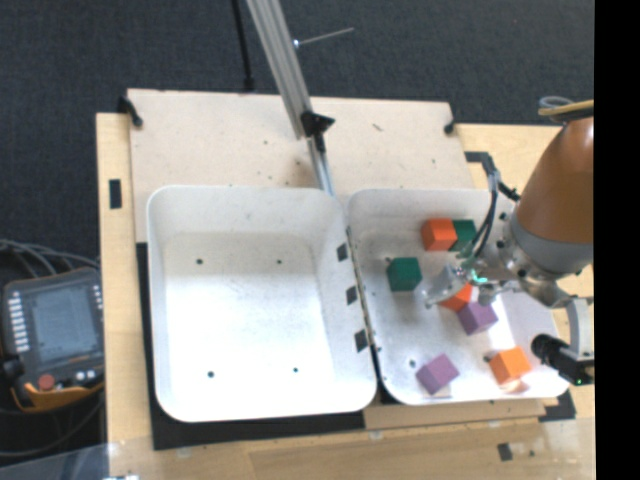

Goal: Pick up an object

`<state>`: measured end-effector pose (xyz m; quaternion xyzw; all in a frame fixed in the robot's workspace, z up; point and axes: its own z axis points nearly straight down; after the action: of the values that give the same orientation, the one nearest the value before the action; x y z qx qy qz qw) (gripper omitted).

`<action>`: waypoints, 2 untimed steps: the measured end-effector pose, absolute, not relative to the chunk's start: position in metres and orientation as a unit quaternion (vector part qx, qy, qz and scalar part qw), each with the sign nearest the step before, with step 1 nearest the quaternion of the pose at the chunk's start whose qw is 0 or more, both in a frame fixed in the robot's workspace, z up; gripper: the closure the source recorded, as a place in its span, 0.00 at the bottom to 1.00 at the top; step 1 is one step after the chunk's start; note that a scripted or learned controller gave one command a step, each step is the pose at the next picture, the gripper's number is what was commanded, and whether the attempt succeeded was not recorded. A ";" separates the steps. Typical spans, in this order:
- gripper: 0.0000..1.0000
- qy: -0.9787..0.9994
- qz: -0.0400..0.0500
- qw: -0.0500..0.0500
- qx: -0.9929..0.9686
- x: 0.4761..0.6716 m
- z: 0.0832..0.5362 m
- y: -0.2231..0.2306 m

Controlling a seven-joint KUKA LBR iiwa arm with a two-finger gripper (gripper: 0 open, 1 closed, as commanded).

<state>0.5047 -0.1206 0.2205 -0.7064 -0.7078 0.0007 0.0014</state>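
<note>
The arm (pixel 560 193) is seen entering from 3 o'clock, w/ its gripper (pixel 452 290) positioned low over the right bin (pixel 400 393), approx. at bin centre. Finger opening cannot be determined; the tips are blurred and partly masked by the wrist. A small orange-red block (pixel 458 298) is located directly at the gripper tip, but whether it is clamped cannot be told.

Other objs. in the right bin:
- Green cube (pixel 404 274), at 9 o'clock from the gripper, near it.
- Orange cube (pixel 437 235), at 12 o'clock, touching a dark green cube (pixel 464 233) on its 3 o'clock side.
- Purple cube (pixel 479 317), at 4 o'clock, just beside the orange-red block.
- Second purple cube (pixel 437 374), at 6 o'clock, near the bin edge.
- Second orange cube (pixel 510 365), at 5 o'clock.

The left bin (pixel 165 268) is positioned at 9 o'clock, adjoining the right bin.
</note>
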 end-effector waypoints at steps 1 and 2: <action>0.00 -0.707 -0.001 -0.001 -0.708 0.506 0.222 -0.121; 0.00 -0.706 0.002 0.001 -0.708 0.502 0.164 -0.131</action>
<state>0.5022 -0.1309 0.1640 -0.7078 -0.7064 0.0019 0.0013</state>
